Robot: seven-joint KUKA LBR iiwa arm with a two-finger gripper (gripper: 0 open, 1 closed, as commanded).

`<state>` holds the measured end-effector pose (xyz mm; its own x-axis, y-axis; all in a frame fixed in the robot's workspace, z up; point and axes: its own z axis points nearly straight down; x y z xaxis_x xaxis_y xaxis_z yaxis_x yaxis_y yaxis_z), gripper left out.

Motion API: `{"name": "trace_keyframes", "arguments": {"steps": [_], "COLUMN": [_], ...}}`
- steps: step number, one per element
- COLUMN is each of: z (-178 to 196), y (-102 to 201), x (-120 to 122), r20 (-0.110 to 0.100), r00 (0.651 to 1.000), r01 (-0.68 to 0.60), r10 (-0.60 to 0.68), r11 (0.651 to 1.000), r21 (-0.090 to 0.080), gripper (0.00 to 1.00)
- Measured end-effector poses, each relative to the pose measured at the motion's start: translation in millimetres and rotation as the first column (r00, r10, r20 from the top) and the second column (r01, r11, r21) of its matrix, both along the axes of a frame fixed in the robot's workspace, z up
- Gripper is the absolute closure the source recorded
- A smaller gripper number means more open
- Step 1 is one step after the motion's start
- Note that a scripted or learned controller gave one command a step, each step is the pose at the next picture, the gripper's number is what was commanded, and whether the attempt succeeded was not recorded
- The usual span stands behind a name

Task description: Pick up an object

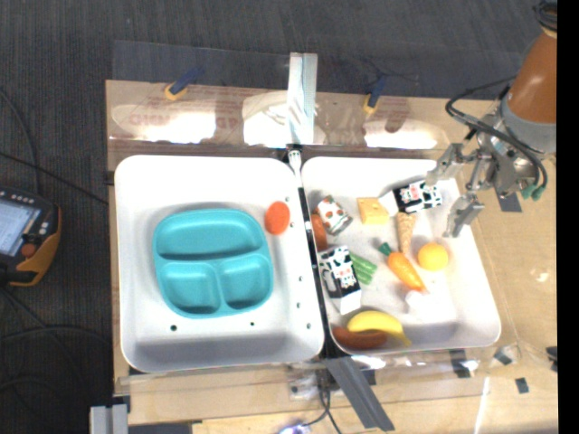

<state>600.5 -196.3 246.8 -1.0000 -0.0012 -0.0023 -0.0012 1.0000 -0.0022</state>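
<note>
My gripper (455,191) hangs over the right edge of the right bin (470,319), open, with nothing between its fingers. Just left of it lies a black-and-white box (418,195). Below it sit an orange fruit (433,256) and a carrot (404,270). Further left in the same bin are a cone (403,230), a yellow cracker (371,210), a red-and-white can (331,214), a cow-patterned carton (339,270) and a green piece (365,267). A banana (375,322) rests on a red fruit (355,338) at the front.
The left bin (136,333) holds a teal divided tray (214,260) and an orange ball (277,216) against its right wall. A clear upright divider (302,98) stands behind the bins. A handheld controller (25,233) lies off the bench at far left.
</note>
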Motion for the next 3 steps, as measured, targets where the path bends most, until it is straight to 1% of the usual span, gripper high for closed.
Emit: {"name": "trace_keyframes", "arguments": {"steps": [1,2,3], "z": [-129,-140,-157], "y": [1,7,30], "x": [37,11,-37], "r20": [0.028,0.049,0.012], "r00": [0.984,0.966,0.921], "r01": [0.178,0.252,0.389], "r10": [-0.178,-0.252,-0.389], "r11": [0.984,0.968,0.921], "r21": [0.005,0.014,0.006], "gripper": [0.00,0.00,0.00]}}
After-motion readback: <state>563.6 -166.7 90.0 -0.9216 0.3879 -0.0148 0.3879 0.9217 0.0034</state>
